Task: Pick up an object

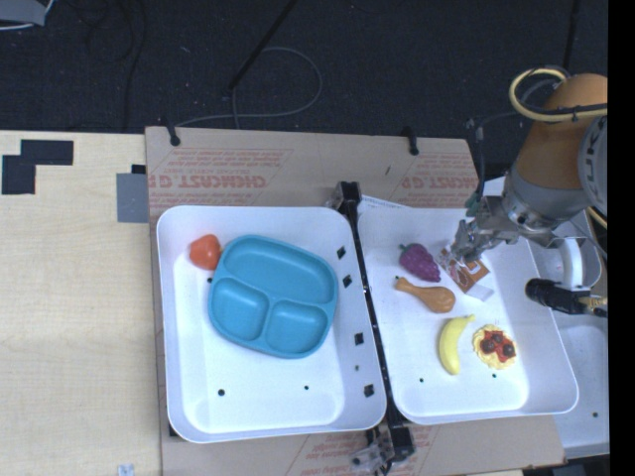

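Note:
The right bin (536, 385) holds a purple grape bunch (420, 261), a brown drumstick-shaped piece (427, 293), a yellow banana (452, 344) and a small round pizza-like piece (495, 346). A brown and white layered piece (470, 275) lies at the bin's upper right. My gripper (466, 256) hangs over that layered piece, its tips at or just above it. The grey arm with its orange band (556, 147) reaches in from the right.
The left bin (189, 385) carries a blue divided plate (273, 296) and a red tomato (205, 252) at its upper left. A black divider (363, 305) runs between the bins. Cardboard lies under both, and a black cable fitting (556, 294) sits at the right.

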`<state>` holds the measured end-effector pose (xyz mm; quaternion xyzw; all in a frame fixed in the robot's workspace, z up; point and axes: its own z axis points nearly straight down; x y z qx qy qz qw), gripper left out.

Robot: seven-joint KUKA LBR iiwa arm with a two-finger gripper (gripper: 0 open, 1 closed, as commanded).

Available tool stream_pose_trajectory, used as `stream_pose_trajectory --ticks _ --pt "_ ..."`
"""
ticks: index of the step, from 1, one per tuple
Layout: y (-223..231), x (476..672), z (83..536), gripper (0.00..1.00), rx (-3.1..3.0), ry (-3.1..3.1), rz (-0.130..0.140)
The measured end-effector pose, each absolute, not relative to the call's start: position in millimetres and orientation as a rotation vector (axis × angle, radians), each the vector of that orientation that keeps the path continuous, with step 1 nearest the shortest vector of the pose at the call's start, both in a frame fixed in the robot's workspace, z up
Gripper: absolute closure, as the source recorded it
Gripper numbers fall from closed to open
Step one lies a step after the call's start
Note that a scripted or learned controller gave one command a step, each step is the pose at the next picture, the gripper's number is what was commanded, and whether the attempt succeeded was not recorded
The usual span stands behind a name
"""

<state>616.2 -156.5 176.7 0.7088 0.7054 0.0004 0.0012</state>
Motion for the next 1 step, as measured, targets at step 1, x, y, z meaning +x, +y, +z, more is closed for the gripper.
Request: stream_pose_trajectory --ticks 1 --pt "-160.6 613.0 219.9 1.0 2.227 2.214 0.001"
